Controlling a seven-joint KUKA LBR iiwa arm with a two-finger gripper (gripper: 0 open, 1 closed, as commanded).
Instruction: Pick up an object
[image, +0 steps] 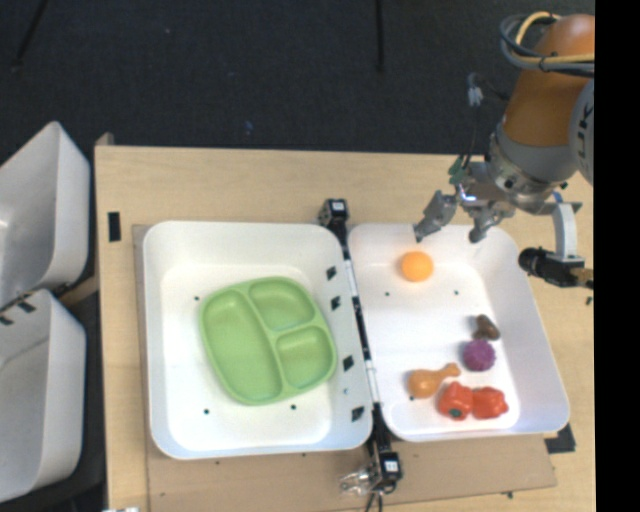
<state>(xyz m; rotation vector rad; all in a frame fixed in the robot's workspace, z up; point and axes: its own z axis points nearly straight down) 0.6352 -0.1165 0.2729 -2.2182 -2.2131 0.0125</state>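
**Orange ball sits just below the spread fingers**

Orange and round, the ball (416, 266) lies alone in the upper part of the right bin (520, 300), well apart from the other toys; that makes it, by my judgement, the easiest pick. To do the step well, the gripper (458, 218) should centre over the ball, drop straight down so one finger passes each side, and close gently, since a round thing may roll off if nudged off-centre; the bin's far wall is near, so a steep approach seems wise.

Lower in the same bin lie a brown piece (486, 326), a purple ball (479, 355), an orange pear-shaped toy (431, 380) and a red pepper-like toy (471, 402), the last two close together and harder to separate; the left bin (170, 400) holds a green divided plate (267, 339).

Reaching in from the right, the arm (545, 110) bends downward at the wrist; the gripper hangs above the bin's far edge, fingers apart and holding nothing, just up and right of the ball.
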